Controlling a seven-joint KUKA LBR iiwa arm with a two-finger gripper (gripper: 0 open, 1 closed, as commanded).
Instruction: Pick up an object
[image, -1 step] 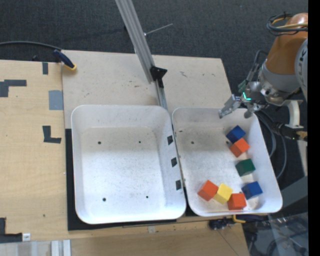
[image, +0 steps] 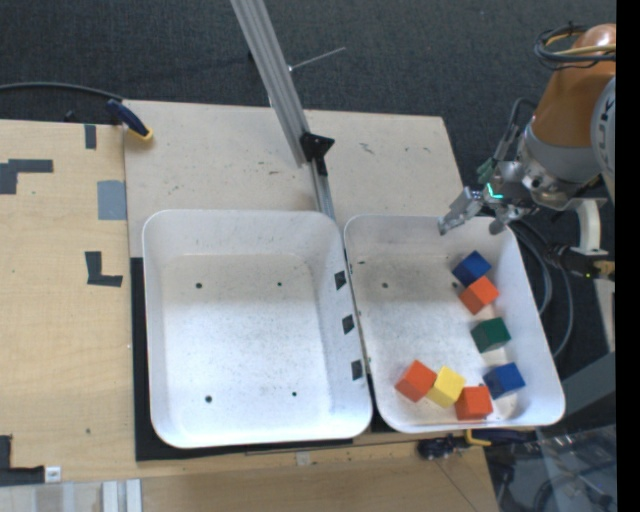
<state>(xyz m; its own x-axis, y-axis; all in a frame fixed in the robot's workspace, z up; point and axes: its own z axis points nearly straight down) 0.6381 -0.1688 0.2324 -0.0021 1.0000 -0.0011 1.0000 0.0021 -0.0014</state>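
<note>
Currently, stock on bench, viewed from above at a slant:

1. Left shallow white plastic bin (image: 160, 330): no blocks seen in it; dark specks on floor.
2. Right shallow white plastic bin (image: 400, 260): touching left bin along shared rim. Holds all candidate objs, 7 small cubes.
 - blue cube, upper (image: 471, 267), near far-right wall.
 - orange-red cube (image: 480, 293), touching or just beside the blue one, on its near side.
 - dark green cube (image: 490, 334), apart from the pair above, along right wall.
 - blue cube, lower (image: 505, 378), near right wall.
 - orange cube (image: 415, 381), yellow cube (image: 447, 386), red-orange cube (image: 474, 402): a row at near edge, each touching or nearly touching its neighbour.
3. Two-finger grey metal gripper (image: 462, 212) w/ green light, on grey arm w/ orange band (image: 570, 110): sits over far-right corner of right bin, around rim level, beside and beyond the upper blue cube. Nothing between its fingers. Jaw state: cannot tell, tips too small and blurred.

Step in hand (judgement): approach/pre-grasp; no obj lifted yet. Nearest targets are upper blue cube and its orange-red neighbour.

Next move calls for (judgement): travel toward viewer over a chosen cube, descend w/ fingers straddling it. Blue/orange-red pair sits close together and near wall, so finger clearance is tight; green cube stands freer and may be the easier pick. Near-edge row is also crowded.
</note>
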